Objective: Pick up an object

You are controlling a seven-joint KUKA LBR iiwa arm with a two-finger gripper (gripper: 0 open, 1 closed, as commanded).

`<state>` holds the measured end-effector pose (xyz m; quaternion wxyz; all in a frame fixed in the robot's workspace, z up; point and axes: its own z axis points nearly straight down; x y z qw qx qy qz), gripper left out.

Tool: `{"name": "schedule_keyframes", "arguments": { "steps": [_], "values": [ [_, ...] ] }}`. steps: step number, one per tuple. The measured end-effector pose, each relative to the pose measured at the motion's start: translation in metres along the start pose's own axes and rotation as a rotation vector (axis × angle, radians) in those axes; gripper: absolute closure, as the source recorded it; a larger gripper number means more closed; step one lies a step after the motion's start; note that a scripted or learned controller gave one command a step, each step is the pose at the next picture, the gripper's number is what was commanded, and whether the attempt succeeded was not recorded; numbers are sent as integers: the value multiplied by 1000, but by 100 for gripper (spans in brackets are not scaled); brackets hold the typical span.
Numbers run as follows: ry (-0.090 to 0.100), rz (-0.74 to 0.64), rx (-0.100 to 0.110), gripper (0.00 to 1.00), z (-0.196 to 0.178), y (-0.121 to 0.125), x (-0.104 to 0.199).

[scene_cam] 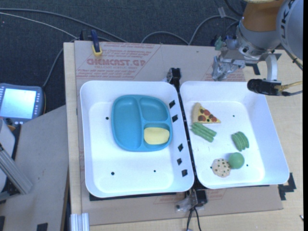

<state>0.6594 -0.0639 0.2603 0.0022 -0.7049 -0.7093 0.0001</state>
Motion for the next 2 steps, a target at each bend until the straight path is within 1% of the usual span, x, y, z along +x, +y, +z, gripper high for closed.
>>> {"name": "schedule_keyframes", "arguments": {
  "steps": [2],
  "values": [
    [-1, 1, 0, 100, 9, 6, 88]
  ]
}}
